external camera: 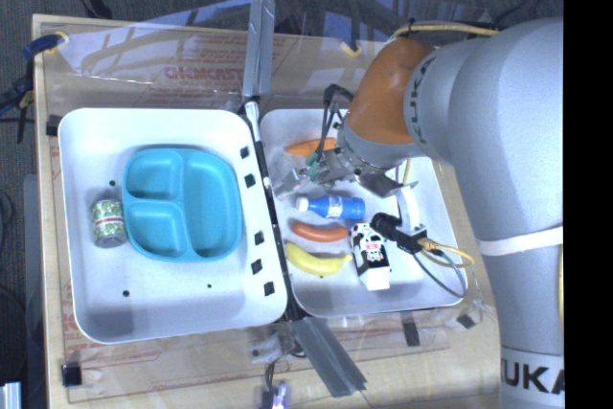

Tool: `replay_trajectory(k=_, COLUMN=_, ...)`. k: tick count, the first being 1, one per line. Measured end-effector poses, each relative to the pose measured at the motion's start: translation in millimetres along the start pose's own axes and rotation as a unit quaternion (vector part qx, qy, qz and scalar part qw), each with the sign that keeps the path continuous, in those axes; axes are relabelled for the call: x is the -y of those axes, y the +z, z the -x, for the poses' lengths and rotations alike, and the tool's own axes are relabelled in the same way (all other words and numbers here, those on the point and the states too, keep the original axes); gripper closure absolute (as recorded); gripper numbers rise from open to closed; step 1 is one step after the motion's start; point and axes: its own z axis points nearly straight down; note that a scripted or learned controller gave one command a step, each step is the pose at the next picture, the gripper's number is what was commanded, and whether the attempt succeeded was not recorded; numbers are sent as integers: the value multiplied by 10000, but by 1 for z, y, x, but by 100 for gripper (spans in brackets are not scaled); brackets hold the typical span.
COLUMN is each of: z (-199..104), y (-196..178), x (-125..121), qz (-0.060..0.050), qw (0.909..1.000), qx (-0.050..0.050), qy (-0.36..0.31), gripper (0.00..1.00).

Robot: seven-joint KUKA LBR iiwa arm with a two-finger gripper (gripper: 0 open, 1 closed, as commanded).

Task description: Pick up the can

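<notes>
Can upright in left bin at 9 o'clock of blue tray; gripper over right bin above blue bottle.

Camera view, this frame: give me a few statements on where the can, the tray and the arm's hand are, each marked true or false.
1. The can lies in the left bin. True.
2. The can sits inside the blue divided tray. False: it lies beside the tray, on the bin floor.
3. The hand is over the right bin. True.
4. The banana is in the left bin. False: it is in the right bin, below the blue bottle.
5. The hand holds the can. False: the can lies far from it, in the other bin.
</notes>
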Motion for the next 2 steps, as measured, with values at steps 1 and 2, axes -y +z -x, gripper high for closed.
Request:
replay_trajectory(k=1, z=25, y=0, x=54, qz=2, qw=10000, qx=1, qy=4, gripper=0)
replay_trajectory(k=2, z=63, y=-1, x=14, qz=8, qw=9971, qx=8, qy=754, gripper=0)
